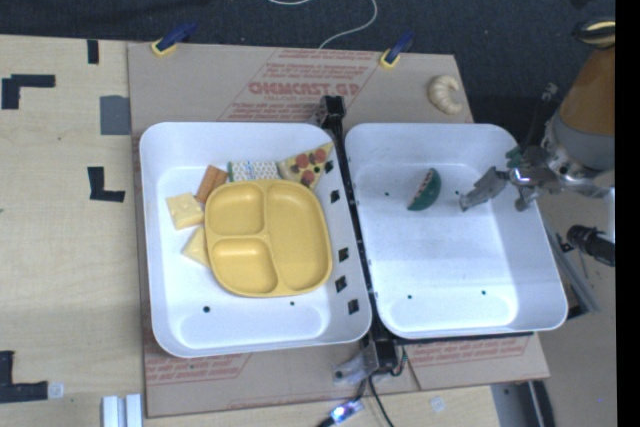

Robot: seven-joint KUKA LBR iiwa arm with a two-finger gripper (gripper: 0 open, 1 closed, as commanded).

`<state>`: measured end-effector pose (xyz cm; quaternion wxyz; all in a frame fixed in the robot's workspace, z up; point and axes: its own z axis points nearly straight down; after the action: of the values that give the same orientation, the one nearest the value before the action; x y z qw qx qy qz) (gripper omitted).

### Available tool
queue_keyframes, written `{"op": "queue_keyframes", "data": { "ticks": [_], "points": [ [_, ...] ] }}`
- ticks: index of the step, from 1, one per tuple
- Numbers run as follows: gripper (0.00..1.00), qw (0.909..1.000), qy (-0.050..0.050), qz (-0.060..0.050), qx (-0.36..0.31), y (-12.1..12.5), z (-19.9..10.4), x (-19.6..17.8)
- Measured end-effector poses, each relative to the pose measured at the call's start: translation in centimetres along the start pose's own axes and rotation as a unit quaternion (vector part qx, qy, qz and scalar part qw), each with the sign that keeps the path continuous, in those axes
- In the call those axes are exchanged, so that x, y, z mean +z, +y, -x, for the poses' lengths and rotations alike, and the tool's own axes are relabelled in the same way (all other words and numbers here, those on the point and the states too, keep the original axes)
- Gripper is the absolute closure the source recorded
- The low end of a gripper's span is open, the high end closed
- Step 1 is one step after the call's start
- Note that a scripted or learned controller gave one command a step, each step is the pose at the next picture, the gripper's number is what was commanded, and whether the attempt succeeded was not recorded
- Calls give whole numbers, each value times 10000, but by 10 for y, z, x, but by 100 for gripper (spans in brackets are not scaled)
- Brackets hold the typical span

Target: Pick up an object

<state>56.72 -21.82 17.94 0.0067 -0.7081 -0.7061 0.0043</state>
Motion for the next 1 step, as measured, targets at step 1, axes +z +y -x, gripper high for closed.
{"op": "queue_keyframes", "data": {
  "ticks": [1],
  "points": [
    [0, 10000, -16, 68, -19, 3, 0, -9]
  ]
}}
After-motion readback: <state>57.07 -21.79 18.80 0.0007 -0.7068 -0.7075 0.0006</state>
